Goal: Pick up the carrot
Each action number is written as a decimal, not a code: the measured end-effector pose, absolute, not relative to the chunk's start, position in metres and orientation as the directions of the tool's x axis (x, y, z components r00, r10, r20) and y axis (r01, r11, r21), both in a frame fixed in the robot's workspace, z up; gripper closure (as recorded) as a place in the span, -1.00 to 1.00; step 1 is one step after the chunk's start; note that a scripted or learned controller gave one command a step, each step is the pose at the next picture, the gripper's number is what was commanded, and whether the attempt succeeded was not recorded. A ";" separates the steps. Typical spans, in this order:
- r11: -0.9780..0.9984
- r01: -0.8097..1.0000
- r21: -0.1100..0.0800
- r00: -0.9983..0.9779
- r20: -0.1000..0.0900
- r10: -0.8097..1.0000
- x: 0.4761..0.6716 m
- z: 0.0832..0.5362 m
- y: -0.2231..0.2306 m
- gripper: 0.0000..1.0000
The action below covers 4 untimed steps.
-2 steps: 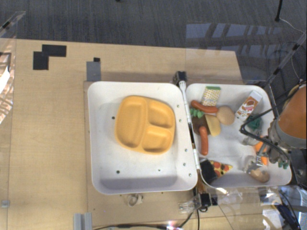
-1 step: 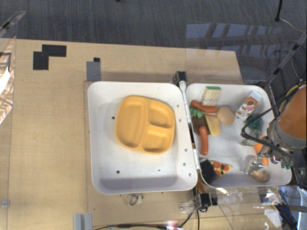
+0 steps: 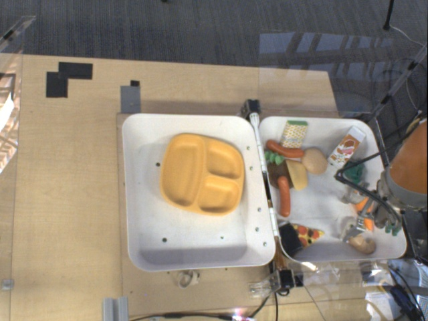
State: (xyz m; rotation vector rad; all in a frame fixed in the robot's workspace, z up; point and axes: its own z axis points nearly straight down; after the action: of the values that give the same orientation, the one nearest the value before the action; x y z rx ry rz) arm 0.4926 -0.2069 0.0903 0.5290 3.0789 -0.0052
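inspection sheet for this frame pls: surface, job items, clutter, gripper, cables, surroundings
Surface: wooden bench bearing two white bins, left bin and right bin.
Job's things: carrot, small orange piece at the right bin's right side, beside the gripper.
Clutter: yellow tray in left bin; sausages, pizza slice, carton, potato in right bin.
Grippers: gripper low over right bin; finger state unclear.
Cables: wires at the front edge.
Surroundings: grey carpet.

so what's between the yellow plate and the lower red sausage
Just the bins' adjoining rims and bare bin floor separate yellow plate from red sausage, camera view.
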 end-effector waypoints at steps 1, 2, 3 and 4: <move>0.998 -0.069 -0.004 -0.997 -0.020 -0.070 0.494 0.090 -0.205 -1.00; 0.997 -0.073 -0.007 -0.997 -0.027 -0.073 0.497 0.103 -0.204 1.00; 0.997 -0.072 -0.006 -0.997 -0.026 -0.073 0.497 0.103 -0.204 -1.00; 0.990 -0.141 -0.005 -0.990 -0.015 -0.141 0.495 0.090 -0.205 -1.00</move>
State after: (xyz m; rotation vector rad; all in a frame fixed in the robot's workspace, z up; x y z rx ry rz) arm 0.4953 -0.2051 0.0900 -0.2209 3.1180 -0.0065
